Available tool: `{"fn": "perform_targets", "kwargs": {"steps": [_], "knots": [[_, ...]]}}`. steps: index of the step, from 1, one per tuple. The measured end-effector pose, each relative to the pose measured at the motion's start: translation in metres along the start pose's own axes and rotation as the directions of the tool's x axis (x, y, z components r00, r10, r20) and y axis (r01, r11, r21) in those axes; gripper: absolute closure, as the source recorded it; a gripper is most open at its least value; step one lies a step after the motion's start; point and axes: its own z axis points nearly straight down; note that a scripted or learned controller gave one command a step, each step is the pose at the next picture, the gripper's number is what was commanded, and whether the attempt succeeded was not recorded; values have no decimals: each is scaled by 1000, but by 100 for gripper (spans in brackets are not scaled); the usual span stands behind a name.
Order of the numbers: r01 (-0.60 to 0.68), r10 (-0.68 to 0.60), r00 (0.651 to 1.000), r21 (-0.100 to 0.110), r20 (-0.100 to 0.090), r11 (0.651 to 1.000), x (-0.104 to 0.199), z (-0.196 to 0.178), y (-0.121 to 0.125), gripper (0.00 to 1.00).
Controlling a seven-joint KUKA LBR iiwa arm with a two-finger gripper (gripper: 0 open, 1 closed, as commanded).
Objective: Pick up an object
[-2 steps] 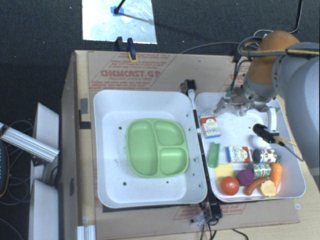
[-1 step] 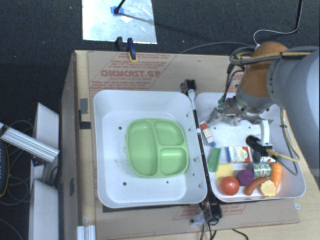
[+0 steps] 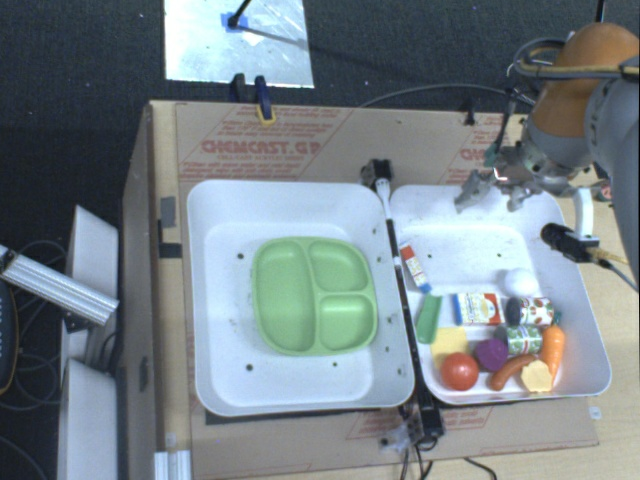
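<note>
Working near to far. Bottom right of frame: the pile is sitting in the lower part of the right bin [image 3: 598, 363]. Tomato [image 3: 459, 370], purple piece [image 3: 490, 353], carrot [image 3: 552, 347] and two small cans [image 3: 531, 313] are packed touching each other, so I'm judging those bad first targets: fingers would be wedging between neighbours.

Better candidates, as I read it: the green piece [image 3: 428, 318] by the divider and the red-and-white tube [image 3: 414, 268] above it, both lying a bit apart from the heap. The tube is hugging the bin wall, so I'd be aligning the fingers along its length.

Left bin [image 3: 215, 218], mid frame: green divided plate [image 3: 313, 296], nothing on it worth chasing.

Upper right: my gripper [image 3: 490, 190] is hovering over the right bin's far rim, fingers spread, carrying nothing.
</note>
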Motion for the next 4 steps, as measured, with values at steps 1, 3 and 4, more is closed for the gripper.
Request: {"fn": "perform_targets", "kwargs": {"steps": [1, 3, 4], "knots": [[0, 0, 1000, 6, -2, 1000, -2, 74, -64, 0], [0, 0, 1000, 5, -2, 1000, 22, 74, -82, 0], [2, -2, 1000, 2, -1, 1000, 10, 73, -18, 0]]}}
